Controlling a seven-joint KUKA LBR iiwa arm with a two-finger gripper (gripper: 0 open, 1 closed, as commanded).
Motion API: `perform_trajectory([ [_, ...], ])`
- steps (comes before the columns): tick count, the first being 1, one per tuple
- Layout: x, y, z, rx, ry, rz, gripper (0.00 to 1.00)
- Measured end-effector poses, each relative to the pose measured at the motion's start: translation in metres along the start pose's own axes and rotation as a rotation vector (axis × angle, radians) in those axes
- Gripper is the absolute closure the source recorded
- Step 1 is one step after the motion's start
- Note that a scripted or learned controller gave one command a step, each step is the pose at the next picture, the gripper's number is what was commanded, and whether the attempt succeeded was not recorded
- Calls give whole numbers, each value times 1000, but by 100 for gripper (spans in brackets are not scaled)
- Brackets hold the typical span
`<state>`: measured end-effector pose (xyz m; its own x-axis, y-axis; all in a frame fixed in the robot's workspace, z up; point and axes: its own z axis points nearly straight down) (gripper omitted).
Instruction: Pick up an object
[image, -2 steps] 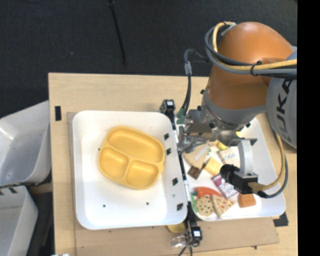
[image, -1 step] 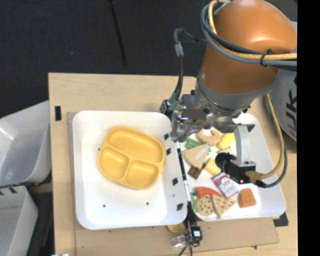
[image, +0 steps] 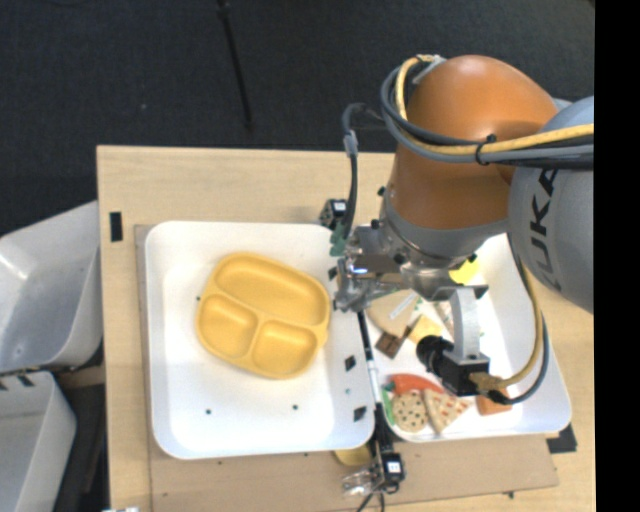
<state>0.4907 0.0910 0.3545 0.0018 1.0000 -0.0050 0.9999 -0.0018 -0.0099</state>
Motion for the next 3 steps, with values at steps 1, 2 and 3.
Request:
perform_trajectory([
  [1, 44, 0, -52, -9, 3, -8, 100],
  [2, 111, -1, -36, -3, 1, -10, 100],
  [3, 17, 0, 55, 5, -3, 8, 100],
])
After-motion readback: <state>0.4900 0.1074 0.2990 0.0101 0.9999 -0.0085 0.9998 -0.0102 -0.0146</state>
